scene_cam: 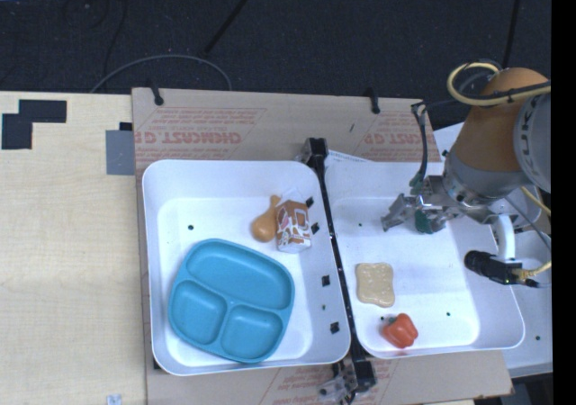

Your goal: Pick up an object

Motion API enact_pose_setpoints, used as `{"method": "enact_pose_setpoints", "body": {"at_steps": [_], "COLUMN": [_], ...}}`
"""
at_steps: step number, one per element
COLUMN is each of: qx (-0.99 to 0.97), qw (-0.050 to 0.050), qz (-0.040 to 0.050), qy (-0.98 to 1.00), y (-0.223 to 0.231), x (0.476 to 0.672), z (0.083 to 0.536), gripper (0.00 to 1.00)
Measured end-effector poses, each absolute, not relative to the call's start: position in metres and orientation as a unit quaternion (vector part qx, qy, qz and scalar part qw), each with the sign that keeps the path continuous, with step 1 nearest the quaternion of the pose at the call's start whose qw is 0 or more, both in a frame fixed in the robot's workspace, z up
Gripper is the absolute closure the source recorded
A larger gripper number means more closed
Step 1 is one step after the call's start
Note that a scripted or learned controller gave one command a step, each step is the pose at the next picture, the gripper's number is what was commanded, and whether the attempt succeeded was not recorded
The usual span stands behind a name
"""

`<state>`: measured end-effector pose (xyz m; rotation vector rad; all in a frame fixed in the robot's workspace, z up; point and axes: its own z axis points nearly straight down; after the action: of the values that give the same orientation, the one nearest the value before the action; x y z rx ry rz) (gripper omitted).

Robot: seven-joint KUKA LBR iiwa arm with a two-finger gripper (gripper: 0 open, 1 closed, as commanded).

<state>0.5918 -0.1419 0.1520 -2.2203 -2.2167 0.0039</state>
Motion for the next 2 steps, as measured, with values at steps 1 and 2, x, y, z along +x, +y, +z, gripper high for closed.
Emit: {"method": "enact_pose_setpoints", "body": {"at_steps": [1, 2], "qx": [-0.707, -0.708], "qw": [0.002, 0.002], "qz": [0.0014, 0.0016], "qy": [-0.707, -0.706], "y": [-0.143, -0.144], "x": [0.594, 0.593], "z": [0.090, 0.102], "gripper": [0.00, 1.00]}}
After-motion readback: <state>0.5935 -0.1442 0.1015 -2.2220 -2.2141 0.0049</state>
